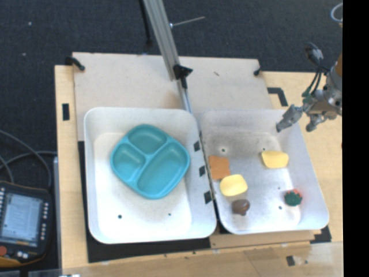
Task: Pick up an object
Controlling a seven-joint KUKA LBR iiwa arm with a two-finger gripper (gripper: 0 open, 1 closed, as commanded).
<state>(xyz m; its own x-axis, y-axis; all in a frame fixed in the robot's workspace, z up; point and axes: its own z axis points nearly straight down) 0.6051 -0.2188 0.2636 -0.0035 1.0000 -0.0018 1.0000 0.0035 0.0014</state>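
Your gripper (300, 119) hangs over the right bin's (253, 123) upper right rim, fingers apart, nothing between them. Right bin holds your pick candidates: yellow block (275, 159) nearest the gripper, second yellow block (233, 185) lower centre, orange-brown square (219, 167) just up-left of it, dark brown lump (240, 206) just below it, small green-and-red object (293, 198) near the right wall. Left bin (104, 212) carries a teal divided plate (150, 161). Both bins sit on the tabletop (66, 154).
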